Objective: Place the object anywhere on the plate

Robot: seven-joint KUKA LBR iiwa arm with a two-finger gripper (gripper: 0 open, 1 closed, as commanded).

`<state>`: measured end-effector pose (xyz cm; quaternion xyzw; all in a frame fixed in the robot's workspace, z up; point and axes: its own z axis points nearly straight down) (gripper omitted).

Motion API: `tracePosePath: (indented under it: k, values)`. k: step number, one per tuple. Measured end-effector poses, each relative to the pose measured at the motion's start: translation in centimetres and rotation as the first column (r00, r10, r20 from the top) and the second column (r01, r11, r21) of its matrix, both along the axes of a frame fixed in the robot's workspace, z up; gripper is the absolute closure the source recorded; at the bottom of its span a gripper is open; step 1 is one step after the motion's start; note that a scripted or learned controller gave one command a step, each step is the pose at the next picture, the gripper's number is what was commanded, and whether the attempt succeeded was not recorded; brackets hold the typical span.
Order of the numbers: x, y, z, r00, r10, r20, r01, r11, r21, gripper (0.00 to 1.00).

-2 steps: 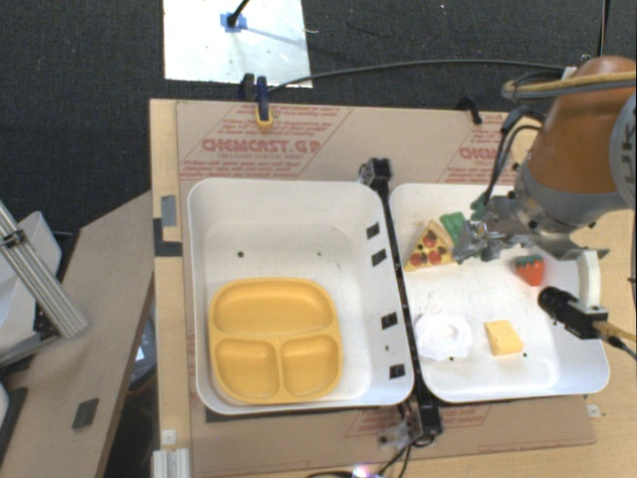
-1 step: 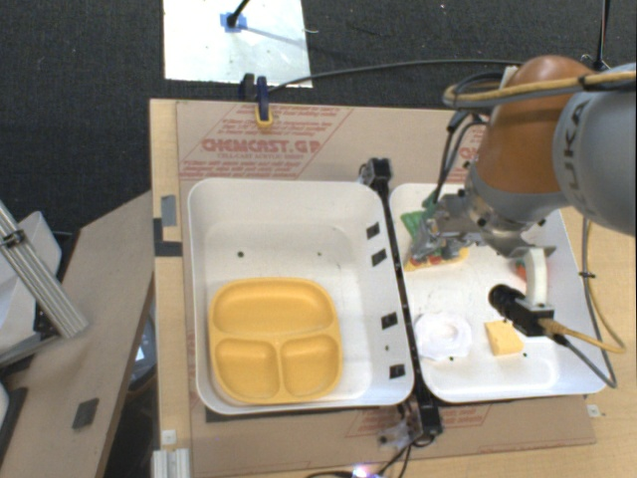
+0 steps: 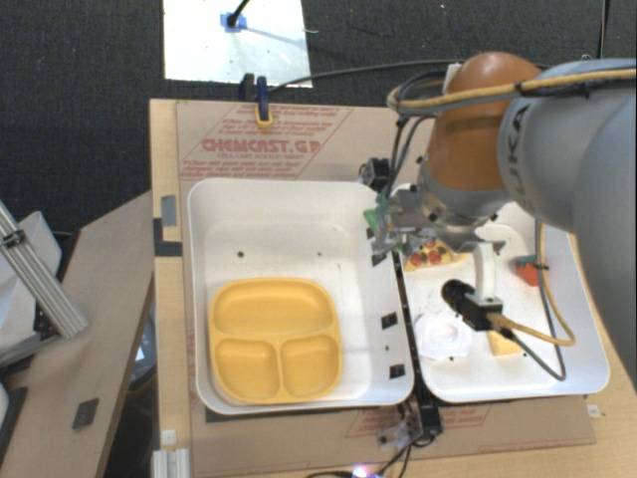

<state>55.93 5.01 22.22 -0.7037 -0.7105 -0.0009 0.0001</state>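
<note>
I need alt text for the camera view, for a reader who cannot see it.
A grey robot arm reaches over the right white bin, which holds several small items. The left bin holds a yellow divided plate.

Red-and-yellow item (image 3: 431, 258) half under the arm (image 3: 557, 147), its kind unclear

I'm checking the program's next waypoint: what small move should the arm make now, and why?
Probably lower the gripper onto the red-and-yellow piece just beside it in the right bin. The yellow plate in the left bin holds nothing yet, so something must be picked up first.
</note>
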Motion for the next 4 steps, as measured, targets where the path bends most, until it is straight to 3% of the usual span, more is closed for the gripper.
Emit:
tracePosePath:
  k: [2, 3, 4]
  values:
    - [3.4, 11.3, -0.7, 1.000, 0.000, 0.001, 0.000, 1.000, 0.001, 1.00]
    - [3.3, 13.6, -0.7, 1.000, -0.003, 0.000, 0.003, 1.000, 0.000, 1.00]
    - [3.3, 13.4, -0.7, 1.000, -0.004, 0.000, 0.004, 1.000, -0.001, 0.00]
